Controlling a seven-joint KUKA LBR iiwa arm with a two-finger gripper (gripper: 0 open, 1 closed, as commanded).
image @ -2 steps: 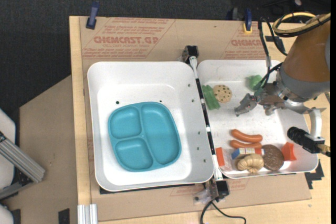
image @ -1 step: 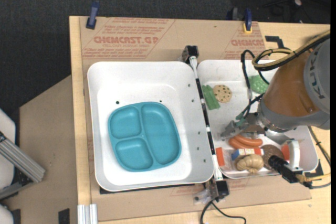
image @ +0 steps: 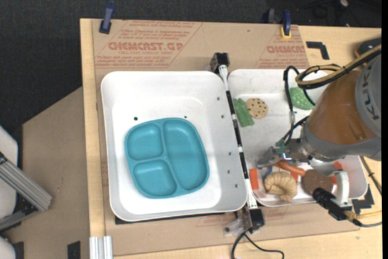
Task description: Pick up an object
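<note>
Even, bright overhead light; the white bins (image: 115, 130) glare slightly, shadows stay soft, and the picture is mildly grainy throughout.

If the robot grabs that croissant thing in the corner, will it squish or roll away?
The croissant looks like a toy, so it is probably light and may give a little when squeezed. Its curved, bumpy shape could slip sideways out of a pinch. It lies close to the right bin's near wall, beside other small toys, so a push would likely wedge it rather than roll it far.

Teal divided plate (image: 167, 156) in left bin (image: 115, 91); grey arm (image: 339, 124) over right bin (image: 257, 79) above croissant (image: 280, 184), cookie (image: 257, 108).
</note>
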